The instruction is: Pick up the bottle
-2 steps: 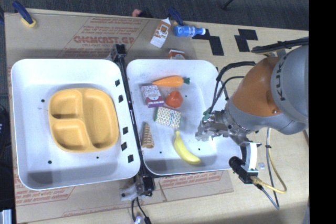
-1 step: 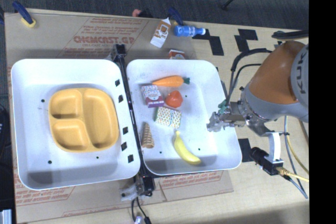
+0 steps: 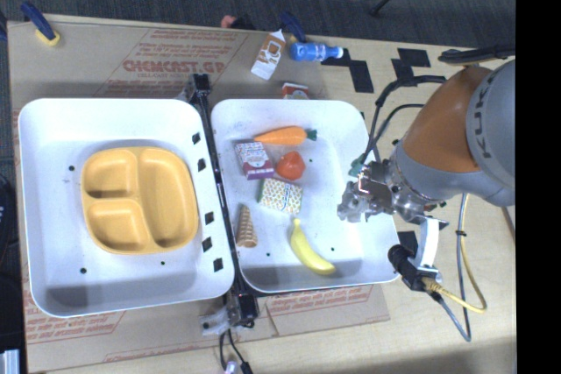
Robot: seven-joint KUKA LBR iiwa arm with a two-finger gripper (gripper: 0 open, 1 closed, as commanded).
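The bottle (image 3: 308,52) is small and blue with a pale cap. It lies on its side on the cardboard bench top, beyond the far rim of the right bin (image 3: 351,114). My gripper (image 3: 355,204) hangs low over the right side of that bin, near its right wall and well short of the bottle. It is to the right of the patterned box (image 3: 280,196) and above the banana (image 3: 310,248). Nothing shows in its grasp.
The right bin also holds a carrot (image 3: 282,136), a red tomato (image 3: 290,165), a maroon carton (image 3: 252,158) and an ice cream cone (image 3: 246,226). A yellow divided plate (image 3: 140,197) lies in the left bin. A small carton (image 3: 268,55) lies next to the bottle.
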